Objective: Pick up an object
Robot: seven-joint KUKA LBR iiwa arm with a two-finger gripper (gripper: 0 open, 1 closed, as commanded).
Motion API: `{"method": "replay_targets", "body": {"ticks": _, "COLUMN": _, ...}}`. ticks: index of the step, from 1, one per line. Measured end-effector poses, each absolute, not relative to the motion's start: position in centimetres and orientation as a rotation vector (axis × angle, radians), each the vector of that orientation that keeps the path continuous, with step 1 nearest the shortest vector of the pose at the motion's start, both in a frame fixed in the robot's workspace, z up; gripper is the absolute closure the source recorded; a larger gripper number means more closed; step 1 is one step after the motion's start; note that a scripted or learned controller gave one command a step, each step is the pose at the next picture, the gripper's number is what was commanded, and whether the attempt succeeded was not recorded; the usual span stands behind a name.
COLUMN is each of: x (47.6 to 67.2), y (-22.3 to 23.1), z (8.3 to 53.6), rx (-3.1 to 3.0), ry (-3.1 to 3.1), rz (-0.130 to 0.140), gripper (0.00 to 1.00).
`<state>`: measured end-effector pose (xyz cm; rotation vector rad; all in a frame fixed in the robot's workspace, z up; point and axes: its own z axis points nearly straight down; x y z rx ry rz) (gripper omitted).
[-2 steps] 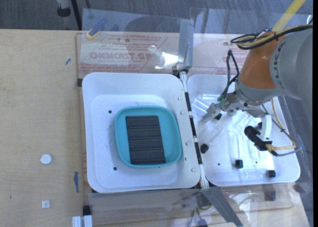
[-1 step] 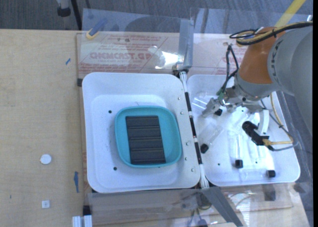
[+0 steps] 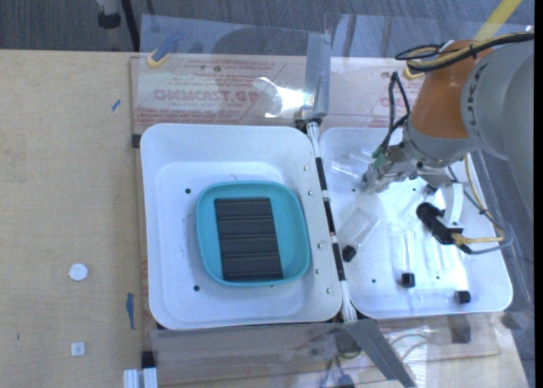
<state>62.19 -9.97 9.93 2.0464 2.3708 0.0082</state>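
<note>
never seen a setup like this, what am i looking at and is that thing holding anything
This is one camera, fixed above a bench and looking down at a slant. The grey machine with the orange band is a robot arm reaching in from the right. Its gripper hangs over the right bin, where a few small black pieces lie. The left bin holds a teal tray with a black ribbed block in it. I cannot tell whether anything is held.

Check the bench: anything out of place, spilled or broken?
Nothing looks spilled or broken. One stray: a small white disc lies on the wooden bench, outside and left of the left bin. The teal tray with its dark ribbed block sits flat in that bin.
</note>
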Motion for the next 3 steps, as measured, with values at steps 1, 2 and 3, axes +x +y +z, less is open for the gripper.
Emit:
{"method": "replay_targets", "body": {"ticks": 1, "x": 63.0, "y": -9.7, "z": 14.4, "rx": 1.888, "ry": 2.505, "rz": -0.001, "gripper": 1.0}}
{"method": "replay_targets", "body": {"ticks": 2, "x": 65.9, "y": -13.4, "z": 12.4, "rx": 1.73, "ry": 2.615, "rz": 0.002, "gripper": 1.0}}
{"method": "replay_targets", "body": {"ticks": 3, "x": 65.9, "y": -13.4, "z": 12.4, "rx": 1.729, "ry": 2.615, "rz": 0.002, "gripper": 0.0}}
